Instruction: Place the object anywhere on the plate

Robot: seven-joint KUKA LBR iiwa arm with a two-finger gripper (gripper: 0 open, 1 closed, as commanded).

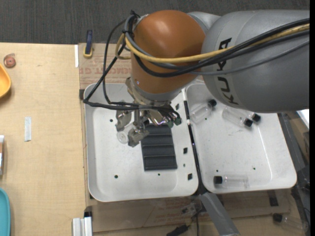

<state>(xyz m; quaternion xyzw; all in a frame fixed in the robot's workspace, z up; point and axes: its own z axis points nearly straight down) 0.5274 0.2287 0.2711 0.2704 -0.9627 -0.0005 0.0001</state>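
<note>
Over left bin: grey metal two-finger gripper (132, 134), low above white shallow left bin (101, 181).
Beside gripper: black ribbed rectangular block (159, 151), flat on bin floor.
Grip state: can't tell, fingers unclear.

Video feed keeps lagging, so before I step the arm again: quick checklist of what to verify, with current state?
1. Claw over left bin: ok.
2. Object held in claw: cannot tell.
3. Black ribbed block lies flat in left bin, beside claw: ok.
4. Plate located as target: cannot tell.
5. Cables hang over left bin's rim: not ok, snag risk.
6. Clear tubes sit in right bin, away from claw: ok.
</note>
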